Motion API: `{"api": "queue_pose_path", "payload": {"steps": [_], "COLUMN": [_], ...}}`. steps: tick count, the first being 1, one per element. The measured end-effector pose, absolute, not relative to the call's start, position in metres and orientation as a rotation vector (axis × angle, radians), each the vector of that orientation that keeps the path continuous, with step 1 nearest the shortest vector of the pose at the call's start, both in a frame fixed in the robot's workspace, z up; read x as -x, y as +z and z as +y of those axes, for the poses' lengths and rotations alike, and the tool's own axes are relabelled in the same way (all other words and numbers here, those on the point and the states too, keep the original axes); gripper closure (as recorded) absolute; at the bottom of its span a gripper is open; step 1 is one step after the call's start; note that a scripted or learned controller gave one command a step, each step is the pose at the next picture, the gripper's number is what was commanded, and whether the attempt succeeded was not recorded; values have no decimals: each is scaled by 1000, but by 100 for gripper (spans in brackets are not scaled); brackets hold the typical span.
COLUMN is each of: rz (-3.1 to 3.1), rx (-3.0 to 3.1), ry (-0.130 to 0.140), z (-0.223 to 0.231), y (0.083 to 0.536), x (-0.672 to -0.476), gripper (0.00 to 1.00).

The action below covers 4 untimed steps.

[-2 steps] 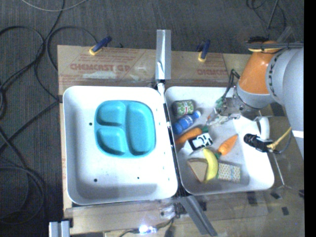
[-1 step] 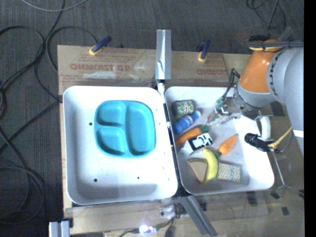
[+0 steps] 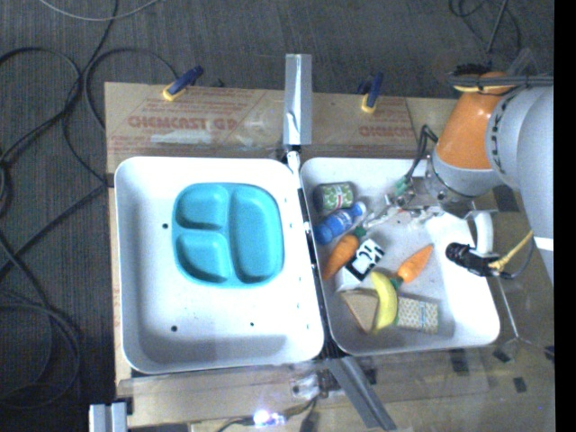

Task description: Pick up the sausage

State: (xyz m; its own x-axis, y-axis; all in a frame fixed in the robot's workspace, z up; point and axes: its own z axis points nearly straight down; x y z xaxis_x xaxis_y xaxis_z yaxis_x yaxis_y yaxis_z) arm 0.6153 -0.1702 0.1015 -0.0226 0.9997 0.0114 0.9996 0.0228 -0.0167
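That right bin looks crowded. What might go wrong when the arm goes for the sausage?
Things in the right bin lie packed, so the gripper may catch the blue bottle or banana instead. The left orange piece and right orange piece look alike; I cannot tell which is the sausage.

Blue divided tray (image 3: 229, 232) in left white bin (image 3: 135, 331), right bin (image 3: 468, 331) crowded: green can (image 3: 335, 195), blue bottle (image 3: 338, 224), two carrots (image 3: 341, 255) (image 3: 415, 263), banana (image 3: 386, 299) over bread slice (image 3: 360, 310), blue clamps (image 3: 183, 82) on table (image 3: 135, 124).

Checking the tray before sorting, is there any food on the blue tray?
No, the blue tray sits bare in the left bin; the food lies in the right bin.
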Motion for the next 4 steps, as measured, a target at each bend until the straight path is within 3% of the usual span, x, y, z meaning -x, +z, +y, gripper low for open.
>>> {"api": "queue_pose_path", "payload": {"steps": [1,2,3,4], "rz": [-2331,-2352,-2351,-2352], "rx": [2064,2068,2068,2060], "ry": [20,16,18,26], "z": [-179,-179,-180,-179], "y": [85,94,93,100], "x": [-664,-668,-667,-667], "gripper": [0,100,0,100]}}
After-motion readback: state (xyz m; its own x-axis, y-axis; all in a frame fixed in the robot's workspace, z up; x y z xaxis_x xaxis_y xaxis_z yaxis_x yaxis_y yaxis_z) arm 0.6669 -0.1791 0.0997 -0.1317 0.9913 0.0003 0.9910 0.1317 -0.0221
